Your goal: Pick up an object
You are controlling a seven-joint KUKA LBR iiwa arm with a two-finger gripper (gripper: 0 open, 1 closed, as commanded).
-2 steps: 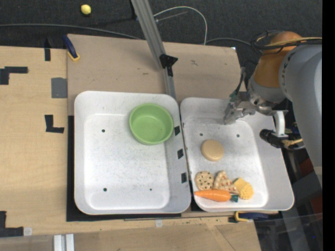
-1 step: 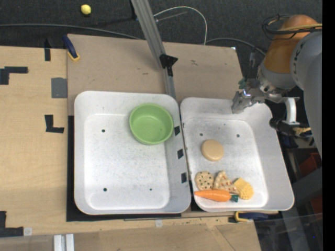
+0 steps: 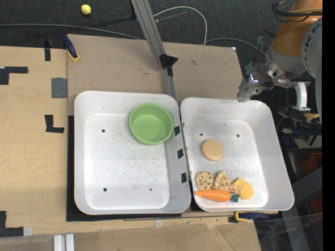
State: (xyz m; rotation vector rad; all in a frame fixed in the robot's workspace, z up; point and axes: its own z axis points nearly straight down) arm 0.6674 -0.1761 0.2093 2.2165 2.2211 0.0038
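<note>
Closest to the camera, at the front edge of the right bin (image 3: 272, 140), a toy carrot (image 3: 213, 195) lay on its side with its green end pointing right. Just behind it sat three small toy foods in a row: a round waffle-like cookie (image 3: 203, 180) on the left, a pale lumpy piece (image 3: 222, 181) in the middle that was too small to name for sure, and a yellow corn piece (image 3: 244, 188) on the right. The corn was touching the carrot's green end. A little farther back, near the middle of the same bin, a round tan cookie (image 3: 212, 150) lay flat, apart from the others.

The left bin (image 3: 89, 156) sat just beside the right one, and their edges met. In its far right part stood a green bowl (image 3: 151, 123), upright and open at the top.

Both bins rested on the counter (image 3: 31, 140), which had black tape marks on its left side. A grey pole (image 3: 149, 25) leaned up from between the bins at the back.

Farther back on the right, the arm (image 3: 293, 41) reached in. Its pincer (image 3: 246, 94) hung over the far right corner of the right bin, well away from all the toys. I could not tell if the pincer was apart or together. Nothing showed in it.

Farthest away, a small yellow ball (image 3: 86, 9) lay on the dark floor (image 3: 42, 4).
</note>
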